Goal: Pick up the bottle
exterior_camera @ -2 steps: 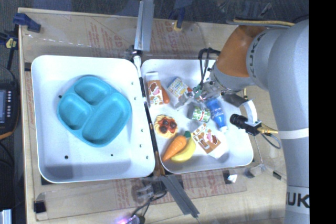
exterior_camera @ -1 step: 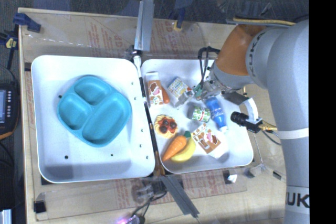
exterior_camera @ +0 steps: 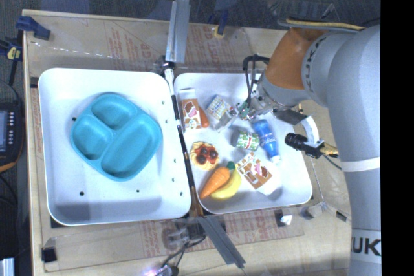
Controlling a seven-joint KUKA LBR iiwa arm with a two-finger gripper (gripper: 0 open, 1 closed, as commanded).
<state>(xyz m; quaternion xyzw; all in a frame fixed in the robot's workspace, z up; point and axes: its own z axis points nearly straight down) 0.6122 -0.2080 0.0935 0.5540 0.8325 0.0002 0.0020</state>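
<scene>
- Handling, as you should expect it: the bottle [exterior_camera: 266, 139], blue plastic with a white cap, looks light, stiff and slick; grip it across the mid-body, not the cap.
- Location: it lies on its side in the right bin [exterior_camera: 299, 187], cap toward the lower right, just beside a small green can [exterior_camera: 247, 141].
- Relative position: the gripper [exterior_camera: 249, 108] sits just above-left of the bottle's base, near it, possibly touching.
- Jaws: cannot tell their spread; the wrist hides them.
</scene>
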